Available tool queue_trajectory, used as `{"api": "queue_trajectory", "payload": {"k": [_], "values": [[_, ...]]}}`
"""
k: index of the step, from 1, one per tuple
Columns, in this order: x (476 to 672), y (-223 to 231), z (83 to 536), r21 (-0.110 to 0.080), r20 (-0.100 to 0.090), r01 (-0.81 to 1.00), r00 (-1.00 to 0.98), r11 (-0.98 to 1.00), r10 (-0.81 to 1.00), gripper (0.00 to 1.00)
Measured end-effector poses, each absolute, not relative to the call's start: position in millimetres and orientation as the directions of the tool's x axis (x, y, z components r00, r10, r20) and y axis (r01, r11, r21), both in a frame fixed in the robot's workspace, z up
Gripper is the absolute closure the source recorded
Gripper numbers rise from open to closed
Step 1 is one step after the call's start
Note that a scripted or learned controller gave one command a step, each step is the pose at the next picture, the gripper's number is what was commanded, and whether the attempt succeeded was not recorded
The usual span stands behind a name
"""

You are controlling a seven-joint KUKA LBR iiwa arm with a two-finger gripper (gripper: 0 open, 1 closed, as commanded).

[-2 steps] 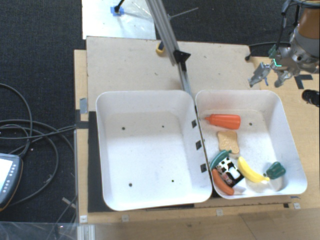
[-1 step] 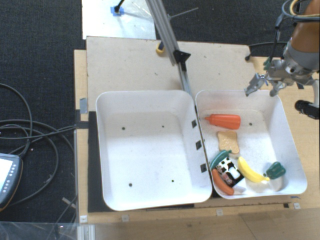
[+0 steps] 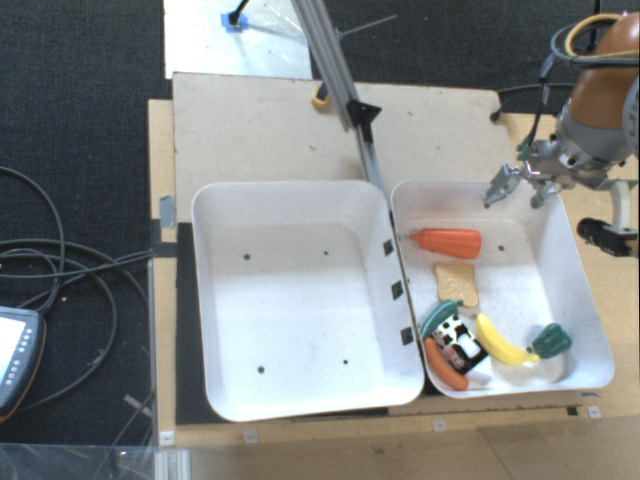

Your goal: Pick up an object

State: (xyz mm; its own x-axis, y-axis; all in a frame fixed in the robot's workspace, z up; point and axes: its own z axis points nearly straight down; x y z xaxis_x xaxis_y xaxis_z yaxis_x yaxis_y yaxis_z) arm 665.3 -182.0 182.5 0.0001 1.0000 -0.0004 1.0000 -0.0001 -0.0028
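- The gripper (image 3: 518, 190) hung above the right bin's (image 3: 578, 260) far edge, fingers spread, holding nothing.
- An orange carrot (image 3: 446, 241) lay near that edge; a banana (image 3: 502, 342) lay near the front.

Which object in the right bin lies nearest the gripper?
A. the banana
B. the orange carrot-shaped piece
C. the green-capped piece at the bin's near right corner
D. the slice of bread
B. The orange carrot-shaped piece lies at the far end of the right bin, just below and left of the gripper, while the slice of bread, the banana and the green-capped piece lie farther toward the near edge.
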Motion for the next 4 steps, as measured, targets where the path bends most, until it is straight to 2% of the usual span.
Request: {"api": "queue_trajectory", "payload": {"k": [1, 2, 3, 4], "values": [[666.5, -180.4, 141.0, -0.002, 0.000, 1.000, -0.002, 0.002, 1.000, 0.00], [668.7, -180.8, 155.5, 0.006, -0.003, 1.000, -0.004, 0.004, 1.000, 1.00], [670.2, -185.2, 201.1, 0.007, -0.002, 1.000, -0.002, 0.002, 1.000, 1.00], [671.5, -185.3, 222.1, 0.005, -0.001, 1.000, -0.003, 0.003, 1.000, 1.00]]}}
